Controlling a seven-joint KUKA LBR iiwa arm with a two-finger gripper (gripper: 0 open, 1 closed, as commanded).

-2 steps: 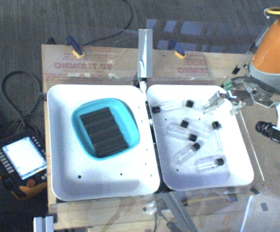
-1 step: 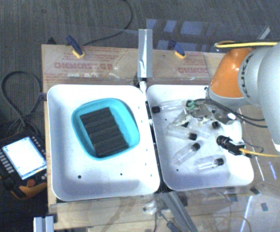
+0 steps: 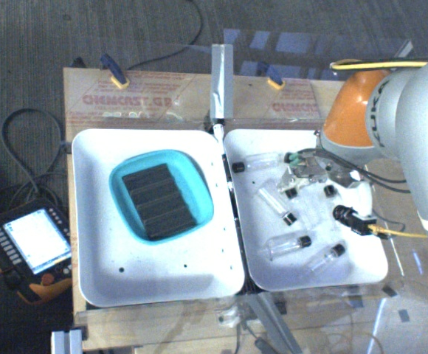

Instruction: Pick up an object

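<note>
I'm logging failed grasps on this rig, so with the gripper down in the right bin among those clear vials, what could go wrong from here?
1. The clear vials are hard to tell from the white right bin, so the gripper may miss.
2. Several vials lie close together near it, so it could knock neighbours or catch two.
3. The yellow cable trails over the bin's right side and might snag.

Clear black-capped vials lie scattered in right bin.
</note>
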